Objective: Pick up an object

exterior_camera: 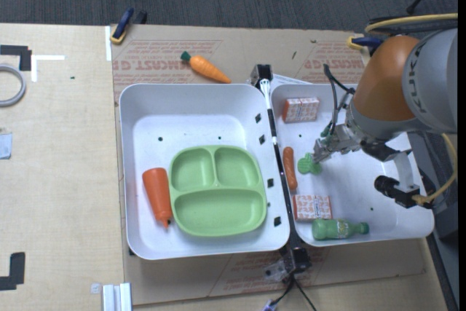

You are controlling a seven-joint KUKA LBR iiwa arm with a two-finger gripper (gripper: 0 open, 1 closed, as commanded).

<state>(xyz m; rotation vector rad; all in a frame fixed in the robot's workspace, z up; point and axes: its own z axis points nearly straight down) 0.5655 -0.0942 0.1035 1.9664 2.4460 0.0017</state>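
Pincer [320,151]: it hangs low in the right bin, right above a small green broccoli-like toy; I cannot tell how far apart its tips stand or whether anything is between them.
Green toy [308,164]: it lies on the right bin's floor, just at the pincer's tip, a little left of the bin's middle; whether they touch is unclear.
Arm [408,80]: grey with an orange band, it comes in from the right and covers the right bin's far right part.
Right bin [386,229]: shallow and white, it stands on the right of the pair.
Sausage [290,168]: reddish-orange, it lies lengthwise along the right bin's left wall, just left of the green toy.
Far box [301,109]: a small orange and white carton, it sits at the far left of the right bin.
Near box [312,207]: a flat red and white packet, it lies near the bin's near left corner.
Green bottle [338,229]: it lies on its side along the near wall, just beside the near box.
Left bin [138,109]: white, it touches the right bin along a shared edge.
Green plate [217,191]: a three-part tray, it rests in the left bin's near half.
Orange cylinder [157,194]: it lies just left of the green plate.
Carrot [206,67]: it lies on the cardboard beyond the left bin's far edge.
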